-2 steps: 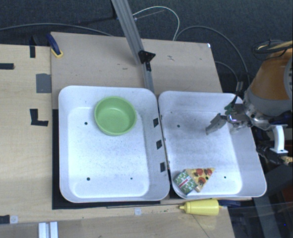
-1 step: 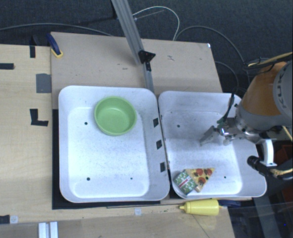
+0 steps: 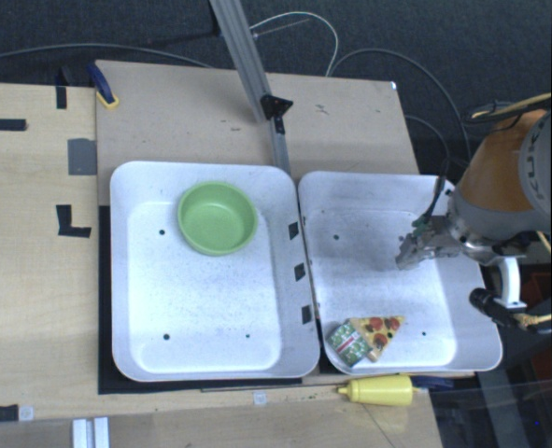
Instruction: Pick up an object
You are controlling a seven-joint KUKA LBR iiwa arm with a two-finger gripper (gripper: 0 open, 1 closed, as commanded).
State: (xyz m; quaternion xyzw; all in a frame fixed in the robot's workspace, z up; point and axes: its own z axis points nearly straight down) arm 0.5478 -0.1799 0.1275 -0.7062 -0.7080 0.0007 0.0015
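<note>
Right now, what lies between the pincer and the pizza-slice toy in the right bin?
Nothing: in the camera view, bare speckled bin floor separates the pincer from the pizza-slice toy.

Arm (image 3: 504, 189) reaches in from right, wrist angled down-left; end effector (image 3: 412, 251) low, carrying nothing visible.
</note>
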